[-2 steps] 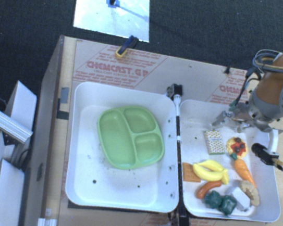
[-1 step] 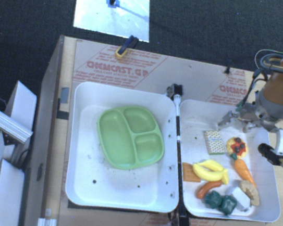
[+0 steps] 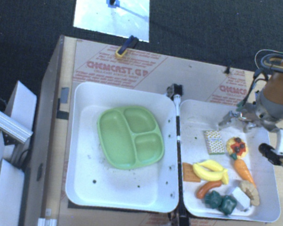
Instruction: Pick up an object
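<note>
While the gripper (image 3: 242, 119) hovers spread open and empty over the right bin's (image 3: 274, 206) far part, the toys lie below it apart from its fingers: banana (image 3: 210, 170), carrot (image 3: 243, 170), sausage (image 3: 208, 188), and the green tray (image 3: 130, 136) sits in the left bin (image 3: 76, 179).

Dark carpet floor (image 3: 20, 7) surrounds the cardboard-topped bench (image 3: 138, 64), with a pale sheet (image 3: 114, 6) lying behind it.
</note>
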### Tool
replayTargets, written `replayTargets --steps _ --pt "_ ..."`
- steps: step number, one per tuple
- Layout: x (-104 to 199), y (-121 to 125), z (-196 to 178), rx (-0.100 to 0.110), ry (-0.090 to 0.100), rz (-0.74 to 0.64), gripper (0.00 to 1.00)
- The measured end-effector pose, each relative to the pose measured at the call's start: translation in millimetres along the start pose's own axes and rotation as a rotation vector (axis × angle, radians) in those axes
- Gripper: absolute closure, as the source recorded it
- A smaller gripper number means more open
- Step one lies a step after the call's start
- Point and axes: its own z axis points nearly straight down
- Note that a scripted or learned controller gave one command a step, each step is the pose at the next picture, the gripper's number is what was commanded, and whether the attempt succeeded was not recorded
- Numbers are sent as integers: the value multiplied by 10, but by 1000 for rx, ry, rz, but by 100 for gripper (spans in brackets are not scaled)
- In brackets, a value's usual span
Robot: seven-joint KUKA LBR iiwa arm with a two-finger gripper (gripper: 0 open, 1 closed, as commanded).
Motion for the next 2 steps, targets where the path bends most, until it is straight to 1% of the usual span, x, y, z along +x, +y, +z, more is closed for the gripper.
replayTargets --steps 1,2 --pt "232 -538 10 3 1 1 0" --pt "301 -1 6 1 1 -2 0"
